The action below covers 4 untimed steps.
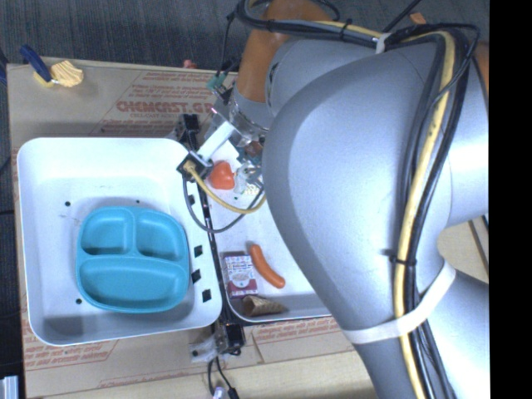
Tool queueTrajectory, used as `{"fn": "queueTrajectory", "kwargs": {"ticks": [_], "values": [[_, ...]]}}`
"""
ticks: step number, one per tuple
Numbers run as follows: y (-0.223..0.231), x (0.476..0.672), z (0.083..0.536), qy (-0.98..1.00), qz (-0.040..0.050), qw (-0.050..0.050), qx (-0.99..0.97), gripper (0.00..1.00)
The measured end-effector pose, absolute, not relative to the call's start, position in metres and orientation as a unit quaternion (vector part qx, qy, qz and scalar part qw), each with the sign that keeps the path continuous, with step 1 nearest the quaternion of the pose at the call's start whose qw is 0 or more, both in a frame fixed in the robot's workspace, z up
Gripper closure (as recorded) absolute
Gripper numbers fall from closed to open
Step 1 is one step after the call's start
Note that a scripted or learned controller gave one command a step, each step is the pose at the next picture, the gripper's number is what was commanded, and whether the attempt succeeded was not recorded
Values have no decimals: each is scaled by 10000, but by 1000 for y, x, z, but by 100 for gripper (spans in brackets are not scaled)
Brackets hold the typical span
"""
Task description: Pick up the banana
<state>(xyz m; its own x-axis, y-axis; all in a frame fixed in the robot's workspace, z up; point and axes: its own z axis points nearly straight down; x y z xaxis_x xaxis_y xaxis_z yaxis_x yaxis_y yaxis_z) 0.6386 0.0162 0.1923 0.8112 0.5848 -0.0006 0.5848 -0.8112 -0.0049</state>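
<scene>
My gripper (238, 163) hangs low over the upper left corner of the right bin (249, 312), close to the wall between the two bins. A small orange-red rounded thing (221, 175) sits right beside the gripper, touching or nearly touching it; I cannot tell whether it is held. The grey arm covers most of the right bin, so much of what lies there is hidden.
In the left bin (33, 223) lies a blue divided plate (131, 258). The right bin's front left corner shows an orange sausage (267, 267), a dark red packet (239, 274) and a brown piece (261, 307). A yellow and blue thing (58, 73) lies on the cardboard at the far left.
</scene>
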Motion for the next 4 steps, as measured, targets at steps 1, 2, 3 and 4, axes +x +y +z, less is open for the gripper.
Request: {"fn": "queueTrajectory", "kwargs": {"ticks": [1,2,3,4], "values": [[153,595,176,-3125,36,27,-9499,0],[171,591,92,-4175,22,14,-9087,0],[215,638,92,-3937,17,2,-9192,0],[116,637,186,-4364,13,10,-8998,0]]}}
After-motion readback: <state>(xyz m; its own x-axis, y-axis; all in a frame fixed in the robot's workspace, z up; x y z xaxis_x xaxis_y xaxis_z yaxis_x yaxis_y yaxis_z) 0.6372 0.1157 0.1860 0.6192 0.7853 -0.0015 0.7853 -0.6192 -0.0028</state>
